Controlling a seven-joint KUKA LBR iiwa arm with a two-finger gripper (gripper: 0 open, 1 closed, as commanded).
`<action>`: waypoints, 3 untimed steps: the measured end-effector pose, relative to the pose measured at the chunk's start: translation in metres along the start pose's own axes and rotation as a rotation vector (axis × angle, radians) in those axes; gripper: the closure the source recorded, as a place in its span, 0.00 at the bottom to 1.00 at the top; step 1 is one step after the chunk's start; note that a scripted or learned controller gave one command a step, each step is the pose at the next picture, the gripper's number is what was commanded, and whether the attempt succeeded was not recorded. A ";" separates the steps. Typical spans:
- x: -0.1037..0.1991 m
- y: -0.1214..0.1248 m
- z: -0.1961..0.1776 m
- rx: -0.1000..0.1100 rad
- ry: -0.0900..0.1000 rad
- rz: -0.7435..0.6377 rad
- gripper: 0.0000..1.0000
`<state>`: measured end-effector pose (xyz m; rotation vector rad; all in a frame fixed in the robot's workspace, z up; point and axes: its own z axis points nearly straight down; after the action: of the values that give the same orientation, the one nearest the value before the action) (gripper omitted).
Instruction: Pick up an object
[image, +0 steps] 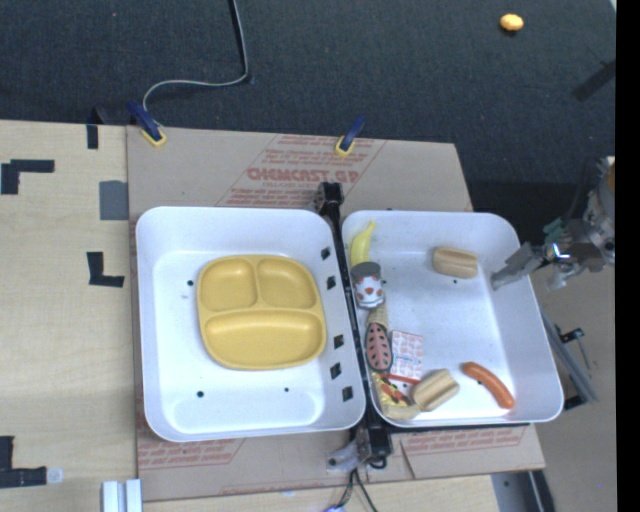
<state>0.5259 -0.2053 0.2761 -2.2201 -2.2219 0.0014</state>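
The claw (520, 263) is seen at three o'clock, over the right bin's rim (512, 235); whether anything is held cannot be told. The bun (455, 262) is nearest, so it should be aimed at squarely.

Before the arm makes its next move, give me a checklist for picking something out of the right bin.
1. Gripper over the right white bin's rim: ok.
2. Gripper holding nothing: cannot tell.
3. Tan bread roll lying apart, nearest target: ok.
4. Red sausage free of the clutter: ok.
5. Yellow banana hugs the divider wall, hard to grasp: not ok.
6. Yellow divided plate sits in the left bin, out of the way: ok.
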 end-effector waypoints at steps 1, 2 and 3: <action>-0.018 0.033 0.105 0.003 0.001 0.001 0.00; -0.017 0.069 0.187 -0.005 0.000 -0.002 0.00; -0.008 0.141 0.189 -0.007 -0.002 -0.002 0.00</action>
<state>0.6667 -0.2128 0.0870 -2.2226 -2.2286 -0.0050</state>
